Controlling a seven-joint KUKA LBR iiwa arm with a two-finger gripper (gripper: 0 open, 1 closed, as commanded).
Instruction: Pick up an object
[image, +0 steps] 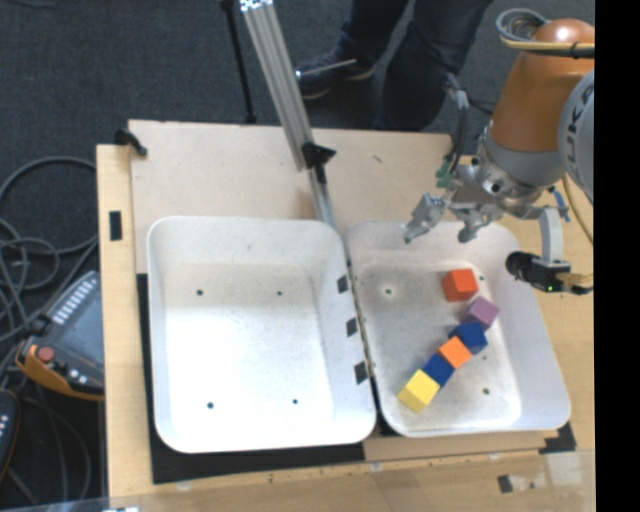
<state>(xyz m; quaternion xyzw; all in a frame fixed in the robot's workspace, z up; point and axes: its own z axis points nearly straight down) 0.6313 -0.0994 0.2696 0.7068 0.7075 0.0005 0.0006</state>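
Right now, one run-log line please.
gripper: open, above right bin far edge | holding: nothing | nearest: red block | left bin: untouched

Even, bright overhead light; soft shadows, slightly grainy, dark floor.

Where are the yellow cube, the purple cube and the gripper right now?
yellow cube (419, 388): camera view, on its top face.
purple cube (483, 311): camera view, on its top face.
gripper (440, 228): camera view, midway between its open fingertips.

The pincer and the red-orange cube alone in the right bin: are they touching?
Apart. The camera view shows bare bin floor between the pincer and the red-orange cube.
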